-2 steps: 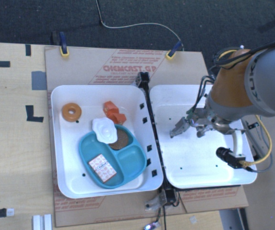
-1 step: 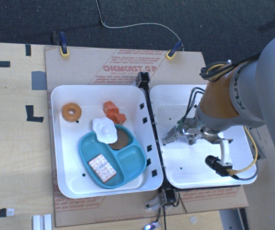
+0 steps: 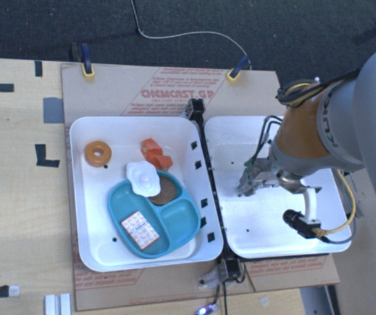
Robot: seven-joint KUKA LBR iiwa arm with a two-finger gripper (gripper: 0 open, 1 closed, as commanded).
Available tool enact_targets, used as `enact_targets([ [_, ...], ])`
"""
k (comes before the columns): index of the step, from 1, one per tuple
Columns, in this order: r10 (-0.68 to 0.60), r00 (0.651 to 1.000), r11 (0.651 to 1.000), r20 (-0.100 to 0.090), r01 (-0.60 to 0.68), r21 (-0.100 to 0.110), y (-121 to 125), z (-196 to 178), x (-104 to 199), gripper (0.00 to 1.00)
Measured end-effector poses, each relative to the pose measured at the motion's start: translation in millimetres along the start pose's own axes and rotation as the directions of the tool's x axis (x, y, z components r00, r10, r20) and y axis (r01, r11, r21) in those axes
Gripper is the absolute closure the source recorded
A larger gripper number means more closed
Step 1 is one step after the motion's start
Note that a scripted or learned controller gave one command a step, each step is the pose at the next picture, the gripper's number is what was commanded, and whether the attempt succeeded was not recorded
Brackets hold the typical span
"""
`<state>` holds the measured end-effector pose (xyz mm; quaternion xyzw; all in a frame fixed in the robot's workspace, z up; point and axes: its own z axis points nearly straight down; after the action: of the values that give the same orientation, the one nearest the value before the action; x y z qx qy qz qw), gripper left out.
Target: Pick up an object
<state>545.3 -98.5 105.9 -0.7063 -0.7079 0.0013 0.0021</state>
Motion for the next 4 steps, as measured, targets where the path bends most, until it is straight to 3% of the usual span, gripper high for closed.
enact_targets([
  [3,0.0,1.0,1.0,0.002,0.0,-0.009,-3,-156,4,1.0],
  [4,-0.005,1.0,1.0,-0.001,0.005,-0.003,-4,-155,65,1.0],
])
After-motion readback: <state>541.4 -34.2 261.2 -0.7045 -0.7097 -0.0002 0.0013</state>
